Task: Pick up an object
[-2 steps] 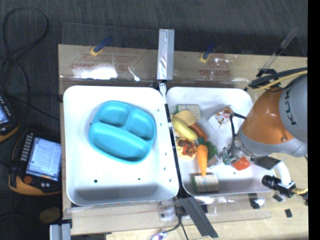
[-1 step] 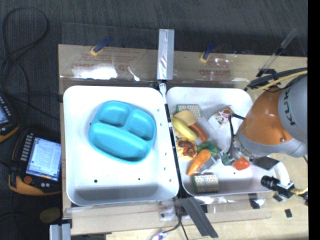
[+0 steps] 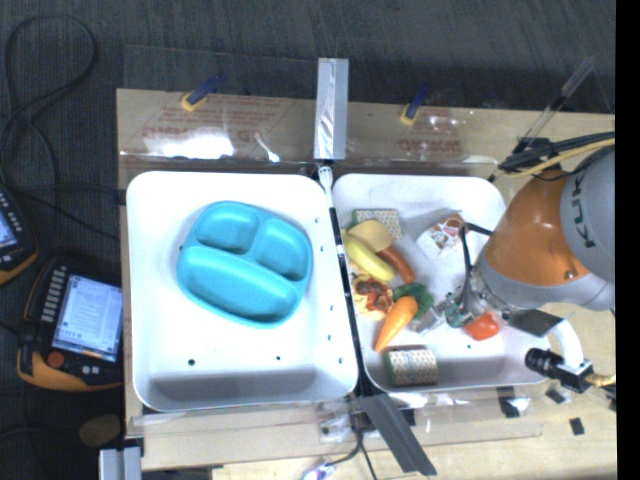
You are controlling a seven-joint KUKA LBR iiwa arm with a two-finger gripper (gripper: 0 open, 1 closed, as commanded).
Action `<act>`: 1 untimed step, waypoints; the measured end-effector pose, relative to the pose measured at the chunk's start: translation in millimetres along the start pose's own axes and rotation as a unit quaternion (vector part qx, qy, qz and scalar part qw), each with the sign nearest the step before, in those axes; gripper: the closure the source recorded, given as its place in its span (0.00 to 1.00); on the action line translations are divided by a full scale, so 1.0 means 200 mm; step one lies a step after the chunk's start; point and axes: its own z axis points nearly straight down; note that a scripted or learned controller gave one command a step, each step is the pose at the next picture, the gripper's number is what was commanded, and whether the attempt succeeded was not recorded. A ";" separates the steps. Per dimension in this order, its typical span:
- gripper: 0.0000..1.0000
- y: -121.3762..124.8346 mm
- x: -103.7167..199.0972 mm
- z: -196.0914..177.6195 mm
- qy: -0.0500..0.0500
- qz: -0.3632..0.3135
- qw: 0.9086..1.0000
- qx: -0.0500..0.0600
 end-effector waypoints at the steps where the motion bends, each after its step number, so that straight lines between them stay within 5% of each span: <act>1: 1.00 -0.07 -0.16 0.05 0.006 0.101 0.995 -0.001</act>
